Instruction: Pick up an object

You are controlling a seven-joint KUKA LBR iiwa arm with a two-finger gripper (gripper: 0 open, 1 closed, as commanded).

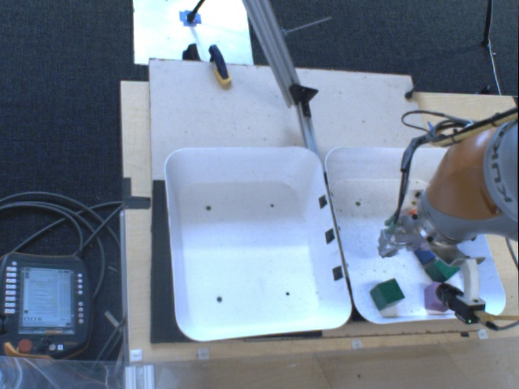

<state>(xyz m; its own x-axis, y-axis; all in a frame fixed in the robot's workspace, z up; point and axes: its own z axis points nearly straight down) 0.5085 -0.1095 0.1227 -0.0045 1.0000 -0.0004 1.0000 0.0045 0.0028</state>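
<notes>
My gripper (392,240) hangs low over the middle of the right bin (357,177), under the grey wrist and its orange band (464,181). A green block (388,293) lies near the bin's front edge, just below and slightly left of the gripper. A teal and blue object (432,264) sits right beside the wrist, partly hidden by it. A purple object (436,298) rests in the front right corner, next to a black part of the arm (464,305). I see nothing held in the gripper.
The left bin (243,241) stands beside the right one, with black clips (331,236) on the shared rim. A slanted metal pole (272,39) crosses the back of the bench. A teach pendant (45,302) with cables lies on the floor at left.
</notes>
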